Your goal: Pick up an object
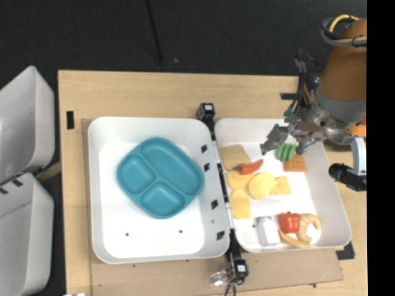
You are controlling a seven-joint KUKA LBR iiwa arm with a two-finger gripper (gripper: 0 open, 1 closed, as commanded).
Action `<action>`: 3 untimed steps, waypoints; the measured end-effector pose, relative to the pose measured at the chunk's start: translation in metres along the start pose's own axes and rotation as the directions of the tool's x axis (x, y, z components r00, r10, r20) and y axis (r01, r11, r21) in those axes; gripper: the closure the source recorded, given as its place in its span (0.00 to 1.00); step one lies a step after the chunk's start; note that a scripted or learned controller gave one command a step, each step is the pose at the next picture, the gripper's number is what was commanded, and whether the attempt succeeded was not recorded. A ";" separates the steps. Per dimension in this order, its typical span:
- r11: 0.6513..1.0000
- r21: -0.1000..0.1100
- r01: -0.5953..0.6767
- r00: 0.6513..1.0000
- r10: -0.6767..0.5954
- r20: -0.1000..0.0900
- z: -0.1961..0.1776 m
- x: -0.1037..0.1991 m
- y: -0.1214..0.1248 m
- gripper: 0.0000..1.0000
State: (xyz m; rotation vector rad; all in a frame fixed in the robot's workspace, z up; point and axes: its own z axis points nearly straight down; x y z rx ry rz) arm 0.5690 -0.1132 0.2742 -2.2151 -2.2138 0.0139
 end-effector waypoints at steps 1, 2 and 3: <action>1.000 -0.010 0.002 1.000 -0.002 0.001 -0.005 0.000 0.002 0.00; 1.000 -0.005 0.000 1.000 0.000 0.001 0.059 0.002 0.007 0.00; 1.000 -0.006 -0.003 1.000 0.003 0.002 0.113 0.001 0.018 0.00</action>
